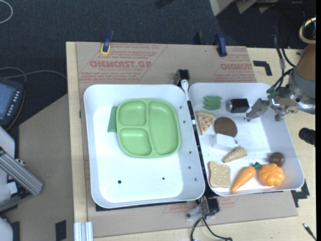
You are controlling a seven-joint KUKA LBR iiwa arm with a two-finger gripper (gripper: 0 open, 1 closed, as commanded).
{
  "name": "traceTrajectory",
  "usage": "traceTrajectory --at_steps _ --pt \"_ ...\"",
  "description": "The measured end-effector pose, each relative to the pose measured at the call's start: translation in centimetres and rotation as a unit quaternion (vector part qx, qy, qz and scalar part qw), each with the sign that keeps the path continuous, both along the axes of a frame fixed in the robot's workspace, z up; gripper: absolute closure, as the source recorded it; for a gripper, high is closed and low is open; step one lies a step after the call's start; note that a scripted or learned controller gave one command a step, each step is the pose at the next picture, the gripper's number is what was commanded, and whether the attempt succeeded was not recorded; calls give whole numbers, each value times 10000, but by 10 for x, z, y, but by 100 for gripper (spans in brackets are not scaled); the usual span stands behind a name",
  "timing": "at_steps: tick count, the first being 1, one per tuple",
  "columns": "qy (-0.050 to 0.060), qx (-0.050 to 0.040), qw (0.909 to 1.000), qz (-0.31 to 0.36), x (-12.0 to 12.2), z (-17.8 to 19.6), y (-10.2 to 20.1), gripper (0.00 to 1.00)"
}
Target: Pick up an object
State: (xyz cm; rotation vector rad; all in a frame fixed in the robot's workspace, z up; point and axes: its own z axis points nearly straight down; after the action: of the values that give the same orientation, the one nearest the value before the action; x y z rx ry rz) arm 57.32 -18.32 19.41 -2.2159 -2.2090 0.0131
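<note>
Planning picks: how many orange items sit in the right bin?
2: a carrot and an orange pepper, touching side by side at the right bin's near edge. Nothing seems to hide others.

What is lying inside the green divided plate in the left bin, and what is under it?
The green divided plate has three compartments, and nothing lies in any of them. A darker green flat piece sticks out from under its left edge. How far that piece reaches underneath is covered by the plate.

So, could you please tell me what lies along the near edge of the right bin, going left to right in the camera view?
Cracker → carrot → orange pepper.
</note>
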Motion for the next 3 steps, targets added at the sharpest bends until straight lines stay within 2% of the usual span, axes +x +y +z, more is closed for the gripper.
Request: traceTrajectory --at_steps 1,2,3 --pt "-75 -15 10000 16 3 9 0 0" --pt "-47 -6 10000 11 -3 -36 -2 0" --pt "-43 -5 10000 17 3 -97 -4 0"
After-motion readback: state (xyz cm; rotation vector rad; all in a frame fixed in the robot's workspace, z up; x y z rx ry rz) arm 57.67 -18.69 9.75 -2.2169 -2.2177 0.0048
